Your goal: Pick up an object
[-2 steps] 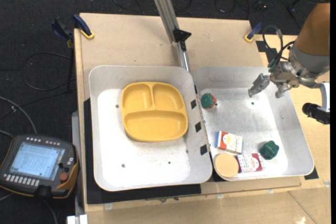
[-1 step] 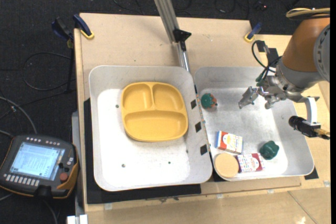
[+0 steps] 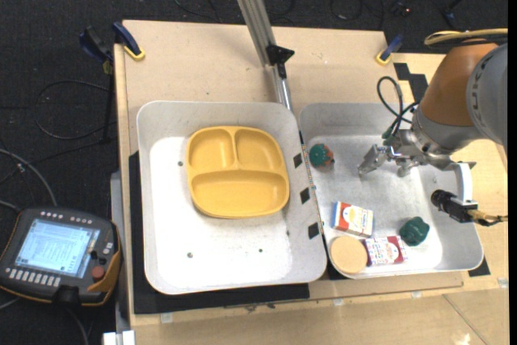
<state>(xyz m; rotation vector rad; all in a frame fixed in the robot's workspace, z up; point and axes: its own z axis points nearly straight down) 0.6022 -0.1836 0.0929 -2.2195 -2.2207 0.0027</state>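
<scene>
Arm (image 3: pixel 464 97) bent low over right bin (image 3: pixel 452 254) — claw (image 3: pixel 386 161) beside green ball (image 3: pixel 321 154)

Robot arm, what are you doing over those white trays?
The robot arm is reaching into the right bin, trying to pick something up. Its gripper hangs over a bare patch of the bin and holds nothing. Nearby sit a small green and orange toy, a little white and orange box, a round tan lid, a red and white packet and a dark green lump. The left bin holds a yellow divided plate.
</scene>
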